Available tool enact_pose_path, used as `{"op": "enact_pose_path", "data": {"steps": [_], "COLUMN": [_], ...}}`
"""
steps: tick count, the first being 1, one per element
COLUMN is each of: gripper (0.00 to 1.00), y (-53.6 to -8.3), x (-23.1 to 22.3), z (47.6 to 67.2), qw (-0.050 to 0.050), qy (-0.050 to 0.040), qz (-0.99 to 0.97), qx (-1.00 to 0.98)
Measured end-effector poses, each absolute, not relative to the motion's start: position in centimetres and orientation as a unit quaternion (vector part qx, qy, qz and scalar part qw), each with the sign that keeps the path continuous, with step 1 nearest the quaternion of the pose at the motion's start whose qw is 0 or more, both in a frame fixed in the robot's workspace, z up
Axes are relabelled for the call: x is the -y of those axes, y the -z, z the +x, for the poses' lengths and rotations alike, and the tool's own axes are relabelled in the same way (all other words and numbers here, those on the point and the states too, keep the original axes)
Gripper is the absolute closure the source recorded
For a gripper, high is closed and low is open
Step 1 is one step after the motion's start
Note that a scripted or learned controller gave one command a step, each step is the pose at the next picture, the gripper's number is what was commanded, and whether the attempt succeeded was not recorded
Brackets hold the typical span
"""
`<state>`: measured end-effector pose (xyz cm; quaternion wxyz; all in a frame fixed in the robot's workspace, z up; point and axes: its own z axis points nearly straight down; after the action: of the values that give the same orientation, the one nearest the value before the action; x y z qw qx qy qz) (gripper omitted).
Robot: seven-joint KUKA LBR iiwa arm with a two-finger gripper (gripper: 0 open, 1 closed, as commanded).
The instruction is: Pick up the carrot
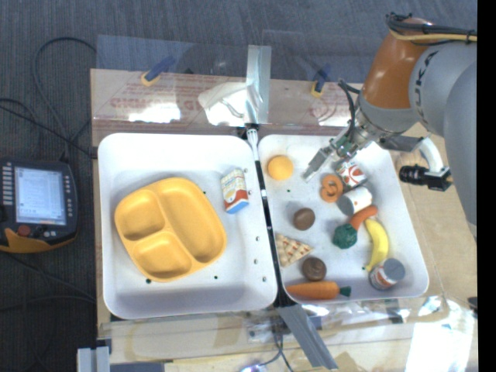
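Camera view, arm: we see the grey arm with its orange band coming in from the right, its two-finger gripper (329, 155) hanging over the upper part of the right white bin (403, 208).
Jaws: we read them as released, spread with nothing between them; one finger (315, 163) points down-left toward the round orange ball (280, 167).
Task's thing: the long orange carrot with a green stub (315, 291) lies flat along the right bin's near wall, well apart from the gripper.
Why it lies so: we judge it rolled to rest against the rim, which leaves little room for a finger on that side.
Neighbours: a brown round piece (314, 267) and a waffle-patterned wedge (292, 249) sit just above it.
Clutter under the gripper: an orange ring (332, 187), a white can (356, 201), a yellow banana (377, 242).
Left bin: a yellow divided plate (169, 227) and a small carton (234, 189).
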<state>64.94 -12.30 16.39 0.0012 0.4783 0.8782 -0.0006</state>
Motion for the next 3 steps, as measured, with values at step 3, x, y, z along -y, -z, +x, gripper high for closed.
{"op": "enact_pose_path", "data": {"steps": [3], "gripper": [0.00], "y": [-14.1], "x": [9.7], "z": [61.0], "qw": [0.001], "qy": [0.0006], "qz": [0.650], "qx": [-0.760]}}
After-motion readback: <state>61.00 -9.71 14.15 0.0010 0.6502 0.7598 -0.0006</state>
